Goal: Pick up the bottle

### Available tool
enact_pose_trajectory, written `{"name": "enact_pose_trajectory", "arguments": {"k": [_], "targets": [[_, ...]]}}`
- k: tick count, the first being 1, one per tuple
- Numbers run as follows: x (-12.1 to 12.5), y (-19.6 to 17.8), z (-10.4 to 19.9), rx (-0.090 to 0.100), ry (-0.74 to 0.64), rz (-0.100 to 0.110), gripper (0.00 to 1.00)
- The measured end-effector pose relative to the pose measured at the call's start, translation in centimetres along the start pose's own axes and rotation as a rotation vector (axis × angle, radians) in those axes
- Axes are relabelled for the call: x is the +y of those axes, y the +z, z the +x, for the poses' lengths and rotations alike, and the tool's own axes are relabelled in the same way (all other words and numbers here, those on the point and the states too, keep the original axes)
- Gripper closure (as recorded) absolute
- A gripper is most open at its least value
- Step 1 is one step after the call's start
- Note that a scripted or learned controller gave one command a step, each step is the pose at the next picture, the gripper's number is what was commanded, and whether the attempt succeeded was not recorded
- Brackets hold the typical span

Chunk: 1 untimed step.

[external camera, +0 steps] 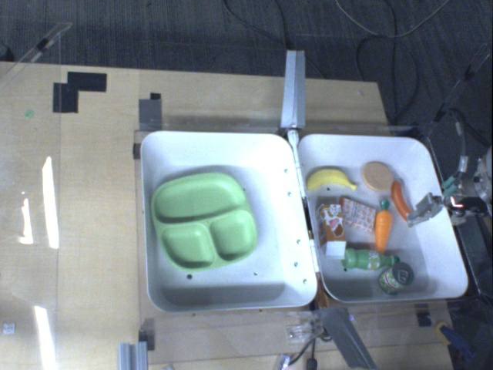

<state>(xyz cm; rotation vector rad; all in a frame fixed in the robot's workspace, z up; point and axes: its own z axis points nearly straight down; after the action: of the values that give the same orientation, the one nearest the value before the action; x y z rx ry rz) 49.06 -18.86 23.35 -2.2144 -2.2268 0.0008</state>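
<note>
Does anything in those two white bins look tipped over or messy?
The green plastic bottle lies on its side in the right white bin, beside a tin can. The other toy foods lie loosely crowded. The green divided plate sits neatly in the left bin.

Bottle point(368, 260) hemmed in: can point(396, 277) just beside its right end, carrot point(382, 230) and carton point(334, 223) close above; open floor toward right bin's point(451, 280) right wall.
</note>
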Motion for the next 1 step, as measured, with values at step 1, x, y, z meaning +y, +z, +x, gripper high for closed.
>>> {"name": "enact_pose_trajectory", "arguments": {"k": [1], "targets": [[1.40, 10.12, 8.93, 0.000, 0.191, -0.001, 0.00]]}}
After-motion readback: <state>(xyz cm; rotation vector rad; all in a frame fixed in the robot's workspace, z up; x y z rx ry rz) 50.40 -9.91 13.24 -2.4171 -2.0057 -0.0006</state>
